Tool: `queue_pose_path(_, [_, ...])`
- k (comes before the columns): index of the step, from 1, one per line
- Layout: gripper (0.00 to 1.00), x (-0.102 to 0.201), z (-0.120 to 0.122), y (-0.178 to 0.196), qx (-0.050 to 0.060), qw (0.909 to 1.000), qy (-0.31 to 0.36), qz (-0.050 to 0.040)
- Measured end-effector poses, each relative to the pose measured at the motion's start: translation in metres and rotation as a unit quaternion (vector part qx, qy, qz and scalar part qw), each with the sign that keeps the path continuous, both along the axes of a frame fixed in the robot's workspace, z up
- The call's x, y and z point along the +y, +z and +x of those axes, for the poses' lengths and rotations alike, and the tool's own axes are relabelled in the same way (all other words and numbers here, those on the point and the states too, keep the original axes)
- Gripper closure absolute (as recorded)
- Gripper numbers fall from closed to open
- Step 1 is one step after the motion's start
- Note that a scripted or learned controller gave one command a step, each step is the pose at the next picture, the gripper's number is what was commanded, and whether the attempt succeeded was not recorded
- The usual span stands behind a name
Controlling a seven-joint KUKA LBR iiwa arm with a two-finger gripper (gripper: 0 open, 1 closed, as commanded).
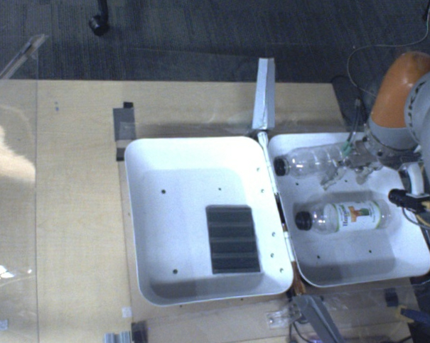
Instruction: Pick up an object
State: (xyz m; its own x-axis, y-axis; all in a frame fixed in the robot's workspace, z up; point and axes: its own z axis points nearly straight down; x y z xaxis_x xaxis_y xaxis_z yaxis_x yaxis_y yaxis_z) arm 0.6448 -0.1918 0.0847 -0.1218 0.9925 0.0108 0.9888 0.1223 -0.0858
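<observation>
Camera view: hand (pixel 351 163) over clear bottle (pixel 310 160) in rt bin (pixel 418 254); grip state unclear, maybe touching.

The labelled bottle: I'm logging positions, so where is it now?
The labelled bottle lies on its side in the right bin, cap toward the left bin, nearer the camera than the clear bottle.
</observation>
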Motion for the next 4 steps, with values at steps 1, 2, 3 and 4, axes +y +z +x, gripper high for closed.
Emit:
queue_pose_path(1, [0.00, -0.001, -0.056, 0.004, -0.048, 0.9911, 0.124, 0.0035])
queue_pose_path(2, [0.00, 0.032, -0.094, 0.089, -0.046, 0.9573, 0.285, 0.0104])
queue_pose_path(3, [0.00, 0.032, -0.091, 0.041, -0.045, 0.9408, 0.336, 0.0128])
queue_pose_path(4, [0.00, 0.036, -0.042, 0.005, -0.027, 0.9327, 0.359, 0.0233])
